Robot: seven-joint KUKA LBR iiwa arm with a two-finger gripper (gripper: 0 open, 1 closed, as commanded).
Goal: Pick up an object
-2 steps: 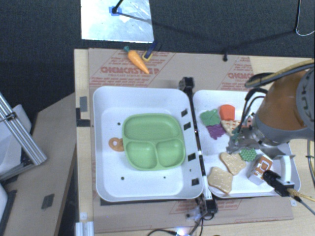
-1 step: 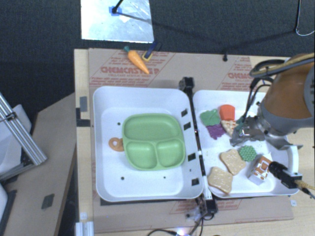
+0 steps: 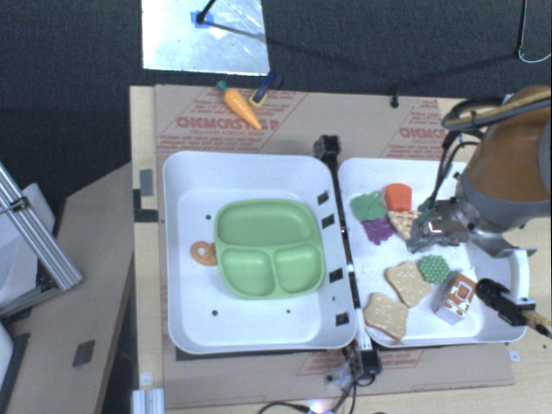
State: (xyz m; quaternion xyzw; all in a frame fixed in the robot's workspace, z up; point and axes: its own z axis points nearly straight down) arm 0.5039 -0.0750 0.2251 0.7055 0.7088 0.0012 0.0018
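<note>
My gripper (image 3: 428,233) hangs low over the middle of the right bin (image 3: 517,270), reaching in from the right. Its tip is right beside a tan waffle-like piece (image 3: 400,223) and just above a green round knobbly piece (image 3: 434,268). Close to its left lie a green leafy piece (image 3: 368,205), an orange-red piece (image 3: 398,197) and a purple piece (image 3: 377,229). Two toast slices (image 3: 407,283) (image 3: 385,315) and a small printed carton (image 3: 454,297) lie toward the bin's front. I see nothing gripped.
The left bin (image 3: 185,231) holds a green divided plate (image 3: 267,247) and a small pretzel (image 3: 203,254) at its left. A toy carrot (image 3: 241,108) lies on the bench behind the bins, below a shiny sheet (image 3: 205,24).
</note>
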